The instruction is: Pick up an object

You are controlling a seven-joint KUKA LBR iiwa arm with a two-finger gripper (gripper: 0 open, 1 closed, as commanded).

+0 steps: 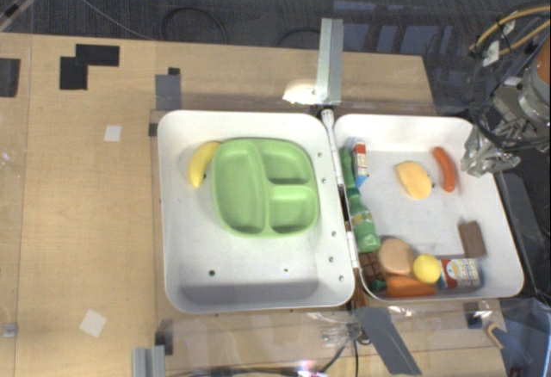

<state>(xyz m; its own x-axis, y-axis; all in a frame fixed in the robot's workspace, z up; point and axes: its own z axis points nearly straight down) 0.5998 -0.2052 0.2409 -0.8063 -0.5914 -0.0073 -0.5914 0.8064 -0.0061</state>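
A: Item, nearest candidate: sausage [443,169], red, lying loose on the floor of the right bin [495,220]; just left of the gripper [487,156], apart from it; probably the easiest pick.
B: Gripper state: hovering over the bin's right rim; whether spread or clenched, cannot tell; nothing visibly grasped.
A: Item, next outward: yellow piece [414,180], further left of the fingers, beside the sausage, not touching; open white floor around both, so room to descend.
B: Item: brown block [472,237], nearer the camera than the fingers, close to the right wall; tight on that side.
A: Items, crowded: lemon [427,268], can [461,272], carrot [410,286], packed along the near wall; poor clearance.
B: Far left of the fingers: left bin [185,220] with green tray [263,186] and banana [202,163]; well apart.
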